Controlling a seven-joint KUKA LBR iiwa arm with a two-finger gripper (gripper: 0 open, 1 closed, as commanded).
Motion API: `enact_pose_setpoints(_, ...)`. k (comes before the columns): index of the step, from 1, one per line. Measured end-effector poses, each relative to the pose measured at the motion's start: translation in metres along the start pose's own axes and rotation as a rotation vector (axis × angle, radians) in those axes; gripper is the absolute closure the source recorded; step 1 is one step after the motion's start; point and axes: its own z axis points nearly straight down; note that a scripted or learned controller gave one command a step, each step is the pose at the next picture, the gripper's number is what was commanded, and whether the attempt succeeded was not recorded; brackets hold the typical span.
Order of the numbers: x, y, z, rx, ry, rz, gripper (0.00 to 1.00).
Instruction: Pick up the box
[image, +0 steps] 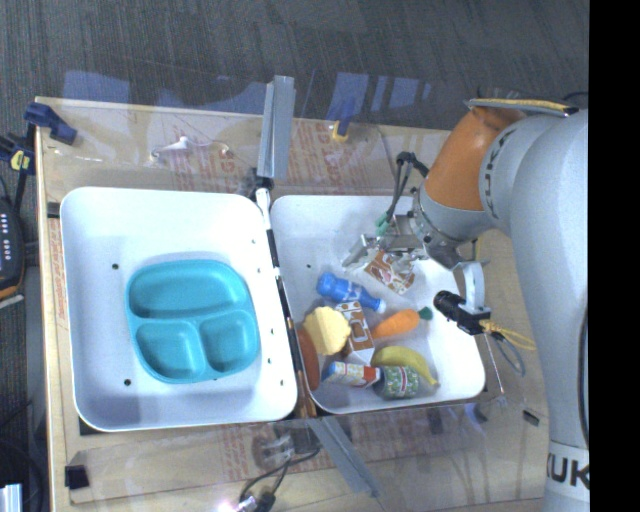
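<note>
1. Box-wise, the best match I can spot is the small brown-and-white carton box (358, 327), sitting in the middle of the right-hand white bin (300, 225), wedged between the pale yellow lumpy toy (326, 330) on its left and the orange carrot (397, 324) on its right.
2. The two-finger gripper (385, 243) is at the far side of that same bin, right over a crinkly red-and-white snack packet (388, 268). Honestly can't tell if the fingers are apart or together; it's all a tangle of metal and foil there.
3. So the gripper is away from the carton, on its far side, with the packet between them.
4. Other stuff in the right bin: a blue plastic bottle (346, 292) just beyond the carton, a yellow banana (407, 360) and a green-labelled can (399, 382) at the near edge, plus a small red-capped bottle (352, 373) lying on its side.
5. The left white bin (90, 300) holds a turquoise three-compartment tray (192, 320).
6. The grey arm with its orange band (462, 165) comes in from the right.
</note>
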Motion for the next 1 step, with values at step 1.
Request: enact_pose_setpoints(1,0.0180,-0.0201,0.0239,-0.043,-0.016,-0.098,0.00)
